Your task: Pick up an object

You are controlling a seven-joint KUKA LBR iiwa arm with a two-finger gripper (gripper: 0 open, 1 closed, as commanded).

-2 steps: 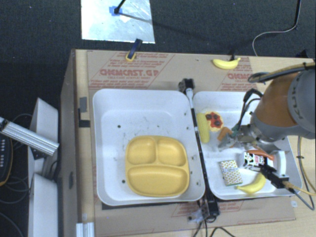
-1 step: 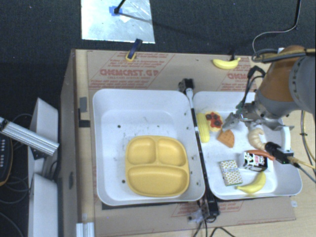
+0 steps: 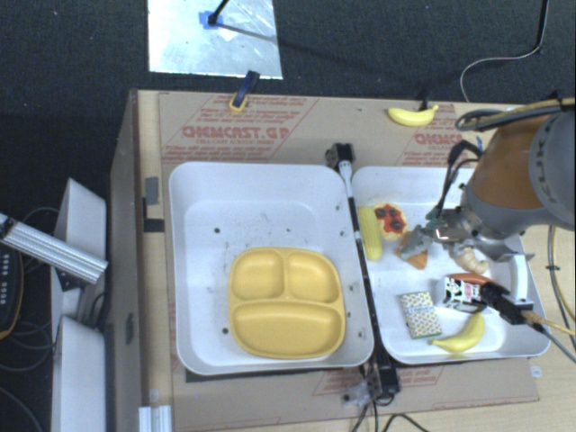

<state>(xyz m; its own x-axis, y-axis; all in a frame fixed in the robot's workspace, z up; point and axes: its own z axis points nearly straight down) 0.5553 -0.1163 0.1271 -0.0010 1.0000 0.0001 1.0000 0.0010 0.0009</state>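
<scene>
Arm reaches from right over right bin [image 3: 396, 180]. End effector [image 3: 419, 241] low beside pizza-slice toy [image 3: 391, 219]; grip state cannot tell. Banana [image 3: 461, 335], patterned block [image 3: 418, 313], corn cob [image 3: 369, 232] crowd near. Risk: tight clutter, grasp slips or nudges neighbours.

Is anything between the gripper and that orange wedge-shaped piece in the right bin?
Nothing visible. The gripper sits right at the orange wedge in the right bin; the yellow corn and pizza slice lie off to the side.
</scene>
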